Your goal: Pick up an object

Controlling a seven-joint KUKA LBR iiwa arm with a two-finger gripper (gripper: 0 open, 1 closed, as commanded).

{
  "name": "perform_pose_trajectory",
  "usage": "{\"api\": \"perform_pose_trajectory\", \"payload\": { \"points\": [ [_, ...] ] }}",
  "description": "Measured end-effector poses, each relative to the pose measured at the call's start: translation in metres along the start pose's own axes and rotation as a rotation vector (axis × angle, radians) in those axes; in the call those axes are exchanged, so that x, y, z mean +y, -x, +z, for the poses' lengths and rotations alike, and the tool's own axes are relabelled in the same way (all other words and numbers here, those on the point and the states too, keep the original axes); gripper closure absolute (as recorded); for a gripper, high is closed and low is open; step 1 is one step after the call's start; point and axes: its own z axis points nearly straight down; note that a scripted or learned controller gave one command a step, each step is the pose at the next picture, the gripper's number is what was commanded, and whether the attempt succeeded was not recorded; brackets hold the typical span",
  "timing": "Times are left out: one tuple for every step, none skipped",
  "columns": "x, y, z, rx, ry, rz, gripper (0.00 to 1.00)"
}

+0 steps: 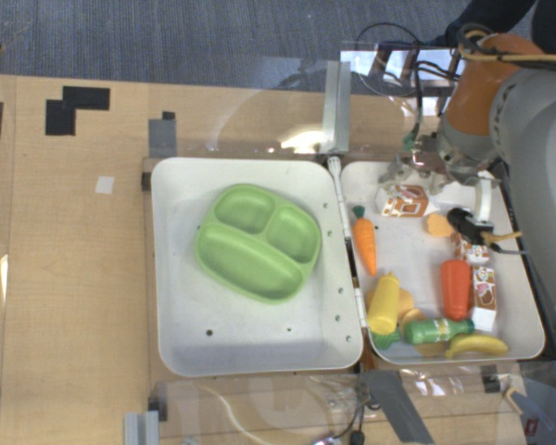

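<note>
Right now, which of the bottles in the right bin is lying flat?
The green bottle, lying flat along the bin's near edge beside the banana. The yellow bottle and the red bottle point up the bin instead.

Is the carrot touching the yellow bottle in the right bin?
Apart. The camera view shows bare white bin floor between the carrot's lower tip and the yellow bottle's top.

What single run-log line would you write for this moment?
arm: over right bin far corner | claw: above small carton, grip unclear | left bin: green divided plate | pick: not yet seen
</note>
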Motion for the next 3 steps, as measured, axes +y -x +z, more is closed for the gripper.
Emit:
{"api": "perform_pose_trajectory", "payload": {
  "points": [
    [-0.02,0.001,-0.001,0.006,0.007,0.131,0.0],
    [-0.008,0.003,-0.015,-0.003,-0.027,0.243,0.0],
    [-0.027,-0.006,-0.003,-0.005,0.014,0.121,0.0]
  ]
}}
